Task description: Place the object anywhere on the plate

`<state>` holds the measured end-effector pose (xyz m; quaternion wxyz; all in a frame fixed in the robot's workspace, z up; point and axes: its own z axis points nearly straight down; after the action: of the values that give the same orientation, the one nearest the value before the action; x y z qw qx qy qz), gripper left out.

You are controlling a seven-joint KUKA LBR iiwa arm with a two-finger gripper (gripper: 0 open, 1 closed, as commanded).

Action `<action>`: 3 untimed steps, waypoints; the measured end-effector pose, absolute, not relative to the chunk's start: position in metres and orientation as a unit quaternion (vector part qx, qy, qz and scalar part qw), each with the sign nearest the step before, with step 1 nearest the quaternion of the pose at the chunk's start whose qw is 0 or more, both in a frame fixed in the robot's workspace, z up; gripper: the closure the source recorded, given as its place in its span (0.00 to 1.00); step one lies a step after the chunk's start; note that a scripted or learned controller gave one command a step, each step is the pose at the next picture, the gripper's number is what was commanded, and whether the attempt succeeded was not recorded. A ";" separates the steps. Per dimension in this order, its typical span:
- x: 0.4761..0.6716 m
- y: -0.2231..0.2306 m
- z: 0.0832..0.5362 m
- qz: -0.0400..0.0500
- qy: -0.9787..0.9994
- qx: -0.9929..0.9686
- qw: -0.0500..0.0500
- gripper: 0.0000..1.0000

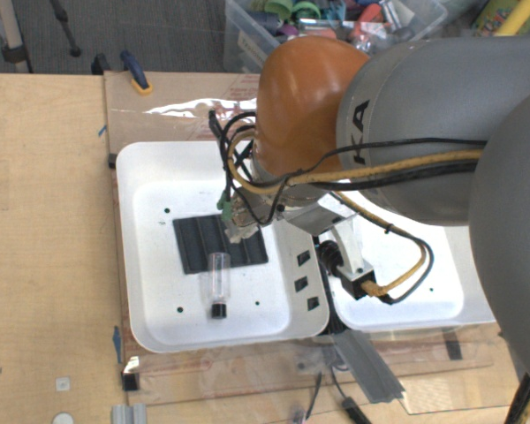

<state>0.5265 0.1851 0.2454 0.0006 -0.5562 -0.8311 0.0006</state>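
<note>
Fingers [238, 228]: seen from above at the wrist's lower end, over the upper right part of the black plate [219, 241]; whether they are spread or closed cannot be told, since the wrist and cable bundle hide the tips. Nothing can be made out between them.

Object: a clear tube with a black cap [218, 285] lies in the left bin [150, 193]. Its upper end sits at the plate's lower edge; its capped end points toward the bin's near wall and rests on white bin floor. It lies just below the fingers.

Plate: dark, ribbed, rectangular, slightly skewed, flat on the floor of the left bin, near its centre.

Arm: orange band [309, 104] above the wrist, grey link [459, 122] filling the upper right, black and tan cables looped around the wrist and trailing over the right bin [424, 299].

Surroundings: both bins rest on a brown board on the wooden surface [44, 237]. A clear tub of coloured toys [336, 7] stands behind the bins.
</note>
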 end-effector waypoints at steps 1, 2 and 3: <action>0.590 0.160 0.244 -0.001 -0.835 -0.550 -0.001 1.00; 0.664 0.180 0.259 0.000 -0.866 -0.500 -0.001 1.00; 0.667 0.200 0.233 0.001 -0.886 -0.463 0.000 1.00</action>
<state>0.6666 0.2002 0.2329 0.0002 -0.4632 -0.8863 0.0008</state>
